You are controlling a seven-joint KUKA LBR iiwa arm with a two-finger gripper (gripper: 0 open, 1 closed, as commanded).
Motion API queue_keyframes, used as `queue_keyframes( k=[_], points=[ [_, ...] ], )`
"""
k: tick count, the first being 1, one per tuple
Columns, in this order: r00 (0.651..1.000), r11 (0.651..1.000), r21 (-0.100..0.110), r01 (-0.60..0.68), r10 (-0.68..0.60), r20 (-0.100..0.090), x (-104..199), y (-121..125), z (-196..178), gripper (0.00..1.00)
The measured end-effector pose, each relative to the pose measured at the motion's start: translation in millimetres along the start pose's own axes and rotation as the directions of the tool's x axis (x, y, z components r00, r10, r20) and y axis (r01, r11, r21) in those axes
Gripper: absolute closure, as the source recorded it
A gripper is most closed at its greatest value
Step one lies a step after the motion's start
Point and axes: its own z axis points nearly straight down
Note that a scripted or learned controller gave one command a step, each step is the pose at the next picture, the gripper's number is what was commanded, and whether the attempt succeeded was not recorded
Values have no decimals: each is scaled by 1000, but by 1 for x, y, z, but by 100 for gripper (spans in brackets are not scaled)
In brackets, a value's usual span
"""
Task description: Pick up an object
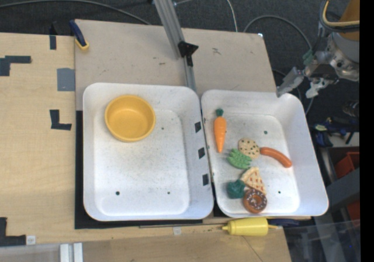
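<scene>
Nearest you, low in the right bin (304,138), toy foods cluster, a carrot (220,130) above them; your hand (308,76), at the far right edge, grip unreadable, must first descend over one piece.

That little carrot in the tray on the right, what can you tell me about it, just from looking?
The carrot looks like a plastic toy: a smooth orange body tapering to a point, with a small dark green top. It lies flat near the upper left corner of the right bin, green end toward the far rim, tip pointing toward the near side. It lies by itself, touching none of the other toy foods; the green leafy piece sits just past its tip. Nothing grips it.
</scene>
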Motion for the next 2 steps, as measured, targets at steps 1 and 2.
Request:
queue_keyframes(
  k=[1,2],
  points=[
    [1000,1000,0,0,0,0,0,0,0,0],
    [1000,1000,4,0,0,0,0,5,45,0]
  ],
)
